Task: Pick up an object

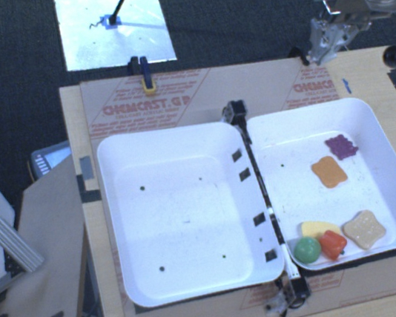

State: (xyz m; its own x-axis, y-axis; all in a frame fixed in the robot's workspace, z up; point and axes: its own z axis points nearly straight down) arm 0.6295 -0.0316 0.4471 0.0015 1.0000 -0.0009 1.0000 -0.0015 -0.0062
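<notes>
- The gripper (317, 47) hangs above the far right corner of the desk (195, 94), beyond the far rim of the right bin (372, 117), at the top right of the camera view.
- Its fingers point down toward the cardboard sheet; how far apart they stand cannot be told from this slant, and nothing shows between them.
- The gripper touches none of the objects and is well apart from all of them.
- The right bin holds six small food-shaped pieces, all lying flat on its floor.
- A purple bunch of grapes (341, 146) lies near the bin's right wall, toward the far side.
- Just beside it, nearer the camera, lies an orange oval piece (329, 171) with a smooth flat top; the two are close but seem not to touch.
- Along the near edge of the bin sits a cluster: a tan slice of toast (364, 229) near the near right corner, a red tomato-like piece (333, 244) just left of it, a green round ball (307, 250) further left by the near left corner, and a yellow wedge (318, 228) behind the green and red ones.
- The red piece touches or nearly touches the green ball and the toast; which, I cannot tell.
- The left bin (116, 205) sits side by side with the right one, their inner rims meeting along a line of black clips (250, 175).
- A yellow and black clamp (145, 76) grips the far edge of the cardboard sheet.
</notes>
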